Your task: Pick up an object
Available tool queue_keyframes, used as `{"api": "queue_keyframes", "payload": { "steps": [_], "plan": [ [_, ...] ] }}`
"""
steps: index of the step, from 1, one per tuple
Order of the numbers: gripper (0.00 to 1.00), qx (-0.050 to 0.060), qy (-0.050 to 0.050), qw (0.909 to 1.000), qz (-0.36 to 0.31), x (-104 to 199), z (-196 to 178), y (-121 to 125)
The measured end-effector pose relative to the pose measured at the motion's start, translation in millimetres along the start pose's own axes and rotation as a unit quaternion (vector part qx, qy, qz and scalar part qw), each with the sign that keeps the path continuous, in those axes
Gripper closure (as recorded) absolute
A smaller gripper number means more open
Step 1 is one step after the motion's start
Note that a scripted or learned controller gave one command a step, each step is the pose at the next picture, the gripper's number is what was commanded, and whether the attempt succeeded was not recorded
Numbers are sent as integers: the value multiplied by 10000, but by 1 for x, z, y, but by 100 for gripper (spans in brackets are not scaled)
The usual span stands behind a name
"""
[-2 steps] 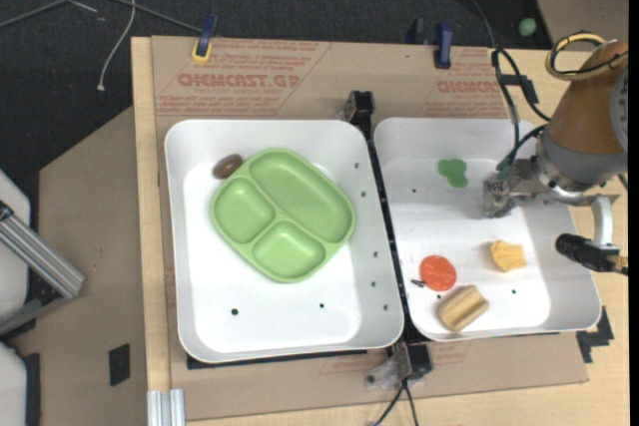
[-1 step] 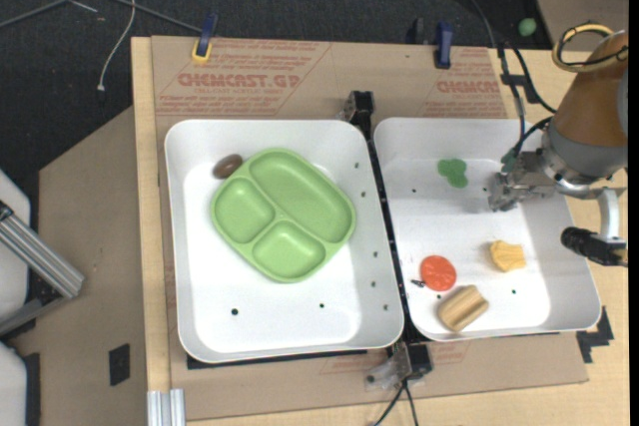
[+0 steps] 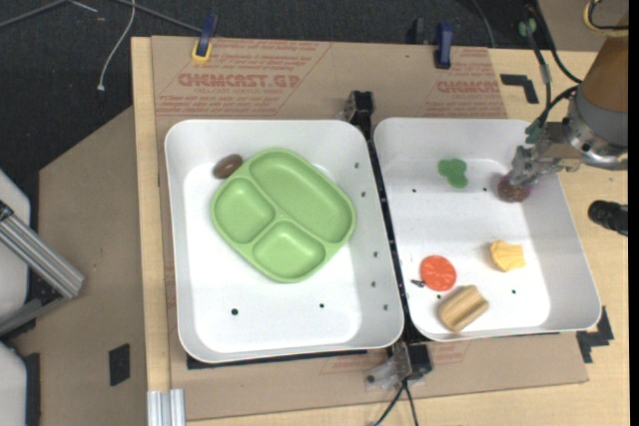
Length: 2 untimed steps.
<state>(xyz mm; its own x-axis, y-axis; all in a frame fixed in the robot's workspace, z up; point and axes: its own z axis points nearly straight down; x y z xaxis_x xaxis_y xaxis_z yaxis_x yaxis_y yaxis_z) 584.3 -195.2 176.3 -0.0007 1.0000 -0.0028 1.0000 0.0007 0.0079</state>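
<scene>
Camera view shows the gripper [image 3: 523,177] low over a roundish maroon object [image 3: 513,189], no long axis discernible, grip state unclear.

Bench [image 3: 150,244]: you see a brown board, red lettering along its far edge.
Clamps: a blue-and-yellow clamp [image 3: 206,35] and a blue clamp [image 3: 443,43] grip that far edge.
Bins: your left bin [image 3: 200,314] and right bin [image 3: 559,304] sit side by side on it.

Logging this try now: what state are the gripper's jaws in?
Gripper: cannot be told; it sits low over a dark reddish object in the right bin.
</scene>
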Motion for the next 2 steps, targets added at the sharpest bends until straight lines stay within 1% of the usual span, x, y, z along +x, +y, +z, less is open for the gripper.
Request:
{"api": "queue_keyframes", "payload": {
  "steps": [1, 2],
  "plan": [
    [100, 3, 0, 10000, -5, -3, -64, 4],
    [100, 0, 0, 10000, -5, -4, -115, 6]
  ]
}}
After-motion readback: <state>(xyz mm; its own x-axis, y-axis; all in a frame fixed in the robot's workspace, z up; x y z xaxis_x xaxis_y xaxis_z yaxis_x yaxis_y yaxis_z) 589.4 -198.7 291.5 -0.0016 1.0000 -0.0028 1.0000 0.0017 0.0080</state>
